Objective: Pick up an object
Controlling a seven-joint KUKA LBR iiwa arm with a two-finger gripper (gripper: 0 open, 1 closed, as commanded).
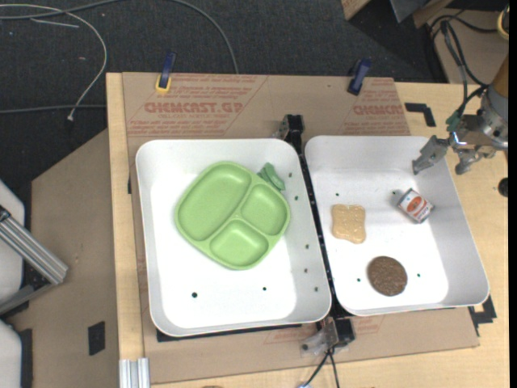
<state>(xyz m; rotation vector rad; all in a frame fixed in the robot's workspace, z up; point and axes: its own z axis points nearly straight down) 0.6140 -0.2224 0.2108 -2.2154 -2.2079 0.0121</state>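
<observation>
Bright even overhead light, soft shadows

Two bins point(161, 297), one plate point(232, 214), four small objects point(349, 222)

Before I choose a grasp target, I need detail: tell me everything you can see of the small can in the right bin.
The small can is a short cylinder lying on its side, tilted diagonally on the right bin floor near its upper right. It looks metallic, with a silvery end and a red-orange and white label. It touches nothing else: the gripper is above it in the picture and apart.
</observation>
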